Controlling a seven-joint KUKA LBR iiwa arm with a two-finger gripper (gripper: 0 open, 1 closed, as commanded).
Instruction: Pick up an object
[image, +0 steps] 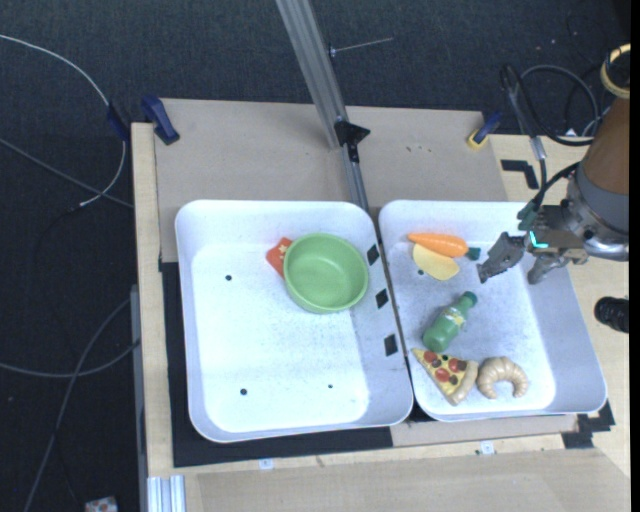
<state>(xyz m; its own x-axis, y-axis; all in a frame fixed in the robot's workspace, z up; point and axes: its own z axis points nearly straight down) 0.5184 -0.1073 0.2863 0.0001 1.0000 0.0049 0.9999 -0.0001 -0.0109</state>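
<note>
Wooden bench, two glossy white bins side by side.
Gripper hangs spread and empty over the right bin, near a smooth carrot, green bottle, curved croissant.

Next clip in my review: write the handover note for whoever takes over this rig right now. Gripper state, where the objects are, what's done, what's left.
Gripper: open, nothing between its fingers, poised over the upper right part of the right bin.
Right bin: carrot on top of a yellow piece near the far edge, left of the gripper; green bottle in the middle; pizza slice and croissant along the near edge.
Left bin: green bowl with an orange-red item partly hidden behind it.
Done: no object is picked up yet.
Left: choose an object, close on it and lift. The carrot and yellow piece look nearest.
</note>
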